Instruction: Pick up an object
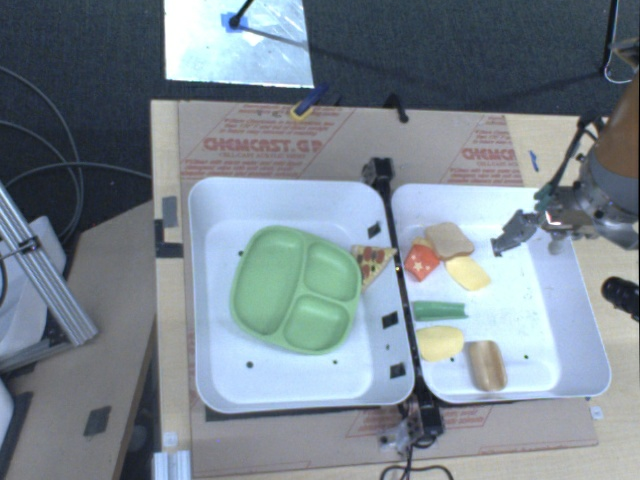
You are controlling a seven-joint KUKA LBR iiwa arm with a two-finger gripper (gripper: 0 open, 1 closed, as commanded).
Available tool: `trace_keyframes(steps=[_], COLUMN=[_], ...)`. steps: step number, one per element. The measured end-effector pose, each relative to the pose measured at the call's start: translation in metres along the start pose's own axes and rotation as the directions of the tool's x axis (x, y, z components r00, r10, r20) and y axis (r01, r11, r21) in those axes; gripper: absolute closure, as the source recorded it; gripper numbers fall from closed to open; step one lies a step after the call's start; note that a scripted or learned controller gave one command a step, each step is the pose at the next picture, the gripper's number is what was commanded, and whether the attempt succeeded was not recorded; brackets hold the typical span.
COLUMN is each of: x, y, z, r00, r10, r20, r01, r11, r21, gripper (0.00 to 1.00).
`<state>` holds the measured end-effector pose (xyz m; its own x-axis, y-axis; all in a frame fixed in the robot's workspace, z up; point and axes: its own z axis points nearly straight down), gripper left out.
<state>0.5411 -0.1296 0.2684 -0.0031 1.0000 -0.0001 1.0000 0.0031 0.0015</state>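
Claw (512,234) near bread slice (449,239).

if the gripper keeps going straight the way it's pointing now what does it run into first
Probably the brown bread slice. The gripper points left and slightly down in the camera view, across the right bin, and that slice lies nearest along that line. Height is unclear, so it might pass above it.

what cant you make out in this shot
- Gripper, camera view: too small and blurred to say how its fingers stand.
- Arm, camera view: cut off by the right edge.
- Pizza slice, camera view: its left part lies behind the green plate.
- Red piece, camera view: too small to identify.
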Motion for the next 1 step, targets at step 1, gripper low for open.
trace_keyframes(steps=[1], x=[0.0375], y=[-0.0051], z=[0.1902], r00=[1.0], r10=[0.001], r20=[-0.003], r01=[-0.001], r11=[1.0], r21=[0.004], gripper=[0.0])
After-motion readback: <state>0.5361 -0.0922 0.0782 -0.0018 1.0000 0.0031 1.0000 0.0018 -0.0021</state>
